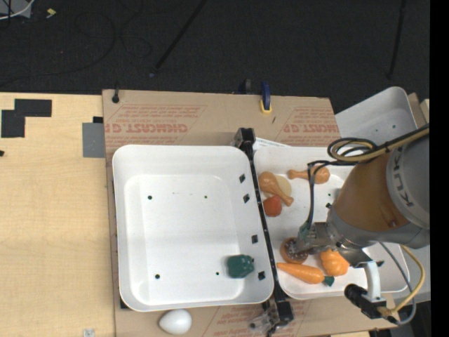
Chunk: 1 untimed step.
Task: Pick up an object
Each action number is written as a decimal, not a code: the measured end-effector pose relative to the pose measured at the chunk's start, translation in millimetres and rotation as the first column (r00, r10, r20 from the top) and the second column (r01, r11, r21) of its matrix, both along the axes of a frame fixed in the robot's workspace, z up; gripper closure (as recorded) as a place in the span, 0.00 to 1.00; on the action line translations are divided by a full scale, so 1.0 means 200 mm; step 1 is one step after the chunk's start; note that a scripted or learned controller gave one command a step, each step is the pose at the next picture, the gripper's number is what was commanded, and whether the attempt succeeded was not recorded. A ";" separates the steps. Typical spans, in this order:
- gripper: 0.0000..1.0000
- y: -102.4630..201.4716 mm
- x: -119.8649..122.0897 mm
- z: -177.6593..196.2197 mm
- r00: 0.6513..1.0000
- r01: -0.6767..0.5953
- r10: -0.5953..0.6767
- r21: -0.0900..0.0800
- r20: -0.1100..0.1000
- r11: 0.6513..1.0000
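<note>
Camera view: the grey arm's fingers hang low in the right white bin, and whether they are spread or pressed together cannot be told. A brown round item lies just beside them, the long orange plastic carrot just below, and the small orange pepper near.

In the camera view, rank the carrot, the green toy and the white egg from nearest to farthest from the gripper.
From the gripper:
1. Carrot, just below it in the right bin.
2. Green toy, left bin's near right corner.
3. White egg, outside the bins, on the cardboard.
</note>
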<state>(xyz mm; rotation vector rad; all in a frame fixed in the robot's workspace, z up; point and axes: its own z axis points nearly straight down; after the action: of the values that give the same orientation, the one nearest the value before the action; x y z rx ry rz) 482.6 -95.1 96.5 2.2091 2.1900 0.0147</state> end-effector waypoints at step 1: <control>1.00 -0.25 0.06 0.45 1.000 -0.005 0.005 0.010 -0.021 1.000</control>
<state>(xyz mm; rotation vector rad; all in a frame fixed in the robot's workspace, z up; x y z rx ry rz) 494.5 -146.0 185.6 2.2188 2.2112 0.0030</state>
